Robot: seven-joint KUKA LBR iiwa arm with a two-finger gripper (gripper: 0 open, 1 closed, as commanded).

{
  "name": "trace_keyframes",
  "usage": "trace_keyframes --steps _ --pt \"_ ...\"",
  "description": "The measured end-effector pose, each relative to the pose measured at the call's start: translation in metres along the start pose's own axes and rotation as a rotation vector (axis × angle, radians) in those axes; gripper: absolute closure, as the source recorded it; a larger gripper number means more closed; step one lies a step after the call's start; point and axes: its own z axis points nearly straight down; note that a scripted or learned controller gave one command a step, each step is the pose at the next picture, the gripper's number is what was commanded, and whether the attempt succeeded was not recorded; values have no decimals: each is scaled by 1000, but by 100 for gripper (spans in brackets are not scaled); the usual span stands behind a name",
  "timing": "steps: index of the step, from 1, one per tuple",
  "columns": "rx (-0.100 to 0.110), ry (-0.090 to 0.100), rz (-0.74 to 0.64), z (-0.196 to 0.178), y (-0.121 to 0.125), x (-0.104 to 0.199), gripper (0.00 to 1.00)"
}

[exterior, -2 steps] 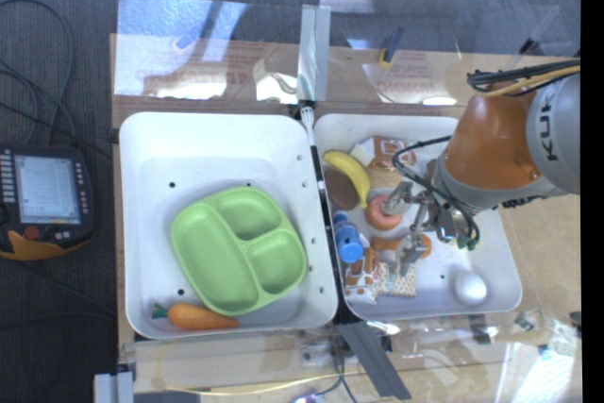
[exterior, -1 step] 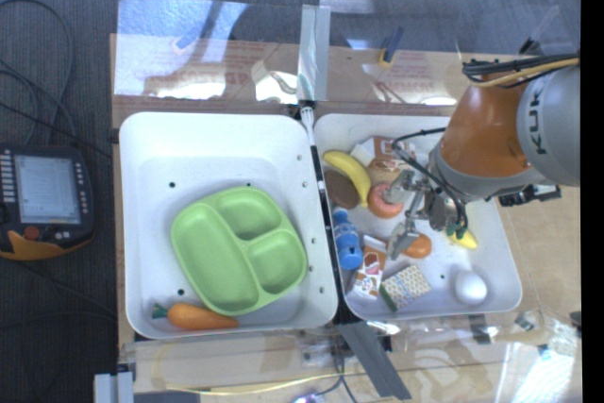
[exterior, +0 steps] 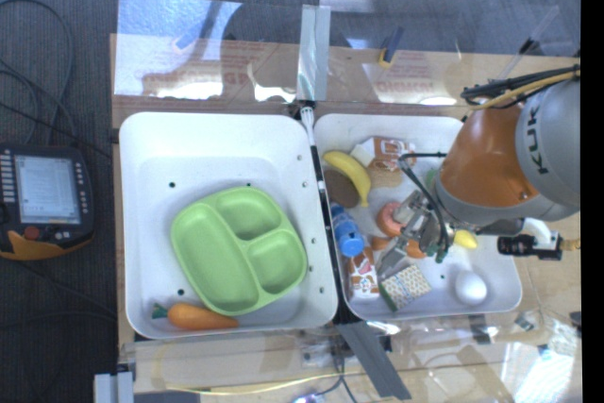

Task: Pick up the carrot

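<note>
- Nearest the camera, the carrot [exterior: 196, 317] lies flat on the floor of the left bin [exterior: 142, 156], along its front wall, just below the front-left edge of the green divided plate [exterior: 239, 248] and touching or nearly touching that plate's rim.
- Its green stub points away from the plate's centre toward the bin's left corner; the orange body tapers toward the right.
- Judging by its look, the carrot is a light toy, stiff and smooth, so it may slip or roll; a pinch across the thick middle of the body, fingers straddling its width, seems the safest hold.
- The plate's rim and the bin's front wall crowd both sides, so finger room looks tight.
- The gripper [exterior: 422, 236] hangs well to the right of the plate, over the right bin [exterior: 491, 302], among clutter: a banana [exterior: 347, 173], a blue bottle [exterior: 346, 232], a white egg [exterior: 469, 287] and small packets.
- Whether its fingers are spread or pressed together, I cannot tell; nothing shows clearly pinched between them.
- The carrot and gripper are well apart, with the plate and the bins' shared wall between them.
</note>
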Motion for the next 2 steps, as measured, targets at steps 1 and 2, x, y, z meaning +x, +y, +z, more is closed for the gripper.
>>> trace_keyframes --steps 1,2 --pt "8 3 -17 1 24 -11 0" --pt "15 5 384 2 33 -38 0"
